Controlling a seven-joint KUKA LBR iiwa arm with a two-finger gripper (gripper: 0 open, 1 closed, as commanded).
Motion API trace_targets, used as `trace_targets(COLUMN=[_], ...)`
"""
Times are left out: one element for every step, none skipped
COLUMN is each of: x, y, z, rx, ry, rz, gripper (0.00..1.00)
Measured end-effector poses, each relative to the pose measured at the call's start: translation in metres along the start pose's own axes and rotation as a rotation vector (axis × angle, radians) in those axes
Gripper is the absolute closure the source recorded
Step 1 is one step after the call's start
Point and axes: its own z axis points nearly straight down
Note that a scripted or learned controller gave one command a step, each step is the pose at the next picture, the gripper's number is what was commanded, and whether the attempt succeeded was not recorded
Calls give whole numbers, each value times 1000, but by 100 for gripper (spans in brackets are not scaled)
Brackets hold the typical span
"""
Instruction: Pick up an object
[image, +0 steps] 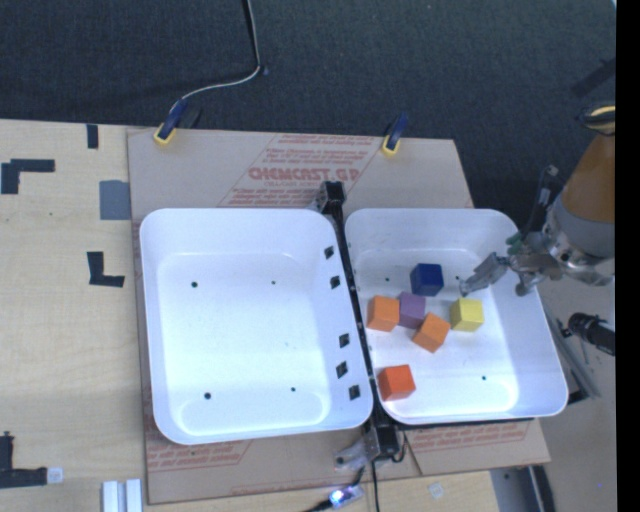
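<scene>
You cannot tell the gripper's (482, 277) state, and nothing looks lifted: the yellow cube (466, 315) just below it awaits a grasp.

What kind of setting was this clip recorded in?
Most likely a robotics lab bench set up for grasping trials. Two white bins sit side by side on a cardboard sheet held by clamps, small coloured cubes lie in the right bin, and tape marks dot the bench.
</scene>
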Motion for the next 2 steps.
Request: trace_targets(x=[96,104], y=[45,89], z=[114,111], rx=[-1,1], ry=[-2,0], rz=[-7,-2], gripper=[0,0])
